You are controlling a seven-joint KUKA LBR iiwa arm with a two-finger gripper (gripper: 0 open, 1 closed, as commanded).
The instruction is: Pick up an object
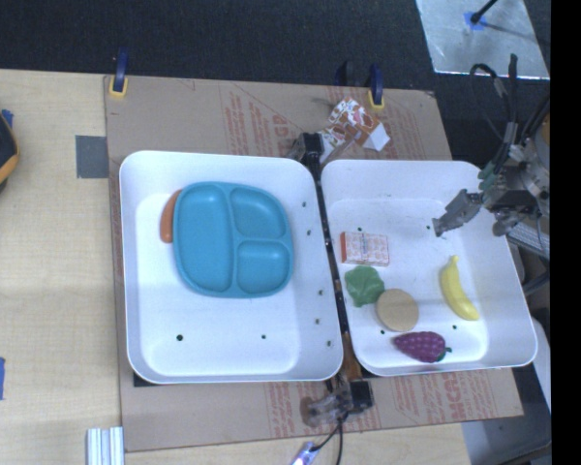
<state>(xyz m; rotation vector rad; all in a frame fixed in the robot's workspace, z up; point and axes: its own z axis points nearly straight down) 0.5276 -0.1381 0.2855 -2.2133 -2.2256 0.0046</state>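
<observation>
Two white bins sit side by side, the left bin (145, 347) holding a blue divided plate (234, 238) with an orange thing (166, 218) tucked at its left edge, and bare floor toward its near rim. In the right bin (523, 342) a small printed packet (365, 248), a green leafy piece (364, 285), a tan round disc (397, 310), a purple grape bunch (420, 346) and a yellow banana (458, 289) crowd the near half, leaving the far half open. The gripper (462, 209) hangs over that bin's far right edge, above the banana and apart from it, nothing between its fingers; how wide they stand I cannot tell.
</observation>
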